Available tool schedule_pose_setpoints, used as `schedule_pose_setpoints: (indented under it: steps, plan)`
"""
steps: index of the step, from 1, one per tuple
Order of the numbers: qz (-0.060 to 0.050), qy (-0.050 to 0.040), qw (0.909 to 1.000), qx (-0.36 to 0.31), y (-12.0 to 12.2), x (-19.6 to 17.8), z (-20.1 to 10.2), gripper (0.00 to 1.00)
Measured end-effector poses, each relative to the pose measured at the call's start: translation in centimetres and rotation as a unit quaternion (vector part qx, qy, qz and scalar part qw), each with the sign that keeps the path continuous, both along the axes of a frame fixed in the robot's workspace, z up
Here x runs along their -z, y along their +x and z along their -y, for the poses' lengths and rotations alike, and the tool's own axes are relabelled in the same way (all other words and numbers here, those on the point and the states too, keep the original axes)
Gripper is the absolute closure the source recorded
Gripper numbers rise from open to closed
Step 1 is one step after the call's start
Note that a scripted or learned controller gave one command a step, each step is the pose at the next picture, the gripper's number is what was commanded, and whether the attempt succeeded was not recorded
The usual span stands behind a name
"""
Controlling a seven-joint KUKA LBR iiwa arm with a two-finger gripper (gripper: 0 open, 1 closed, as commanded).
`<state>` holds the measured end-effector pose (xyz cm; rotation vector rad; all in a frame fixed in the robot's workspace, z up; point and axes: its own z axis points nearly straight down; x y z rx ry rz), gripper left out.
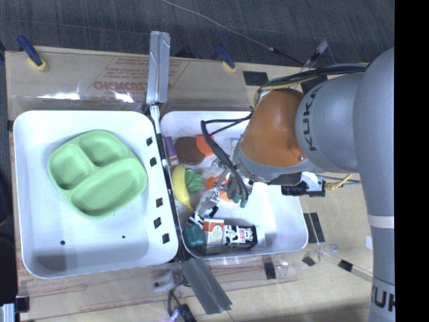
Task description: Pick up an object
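Observation:
My gripper [218,192] reaches down into the right bin [288,223] from under the orange wrist band, its tip among a cluster of objects. Around it lie a yellow banana-like piece [179,184], a green item [194,180], a brown object [190,151] and an orange piece [213,178]. A small milk carton [230,235] lies on its side near the bin's front wall, with a dark green item [194,236] beside it. The wrist and cables hide how the gripper meets the objects.
The left bin [40,240] holds a light green divided plate [98,171]. A metal bar [158,66] stands at the back between the bins, and clips line the divider. The arm's grey body covers the right side of the bench.

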<state>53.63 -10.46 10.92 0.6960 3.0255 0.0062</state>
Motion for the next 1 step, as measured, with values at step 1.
schedule_pose_setpoints:
  steps: [1]
  plan:
    - [-0.016, 0.0028, 0.9996, 0.025, 2.23, 1.52, -1.52, 0.0]
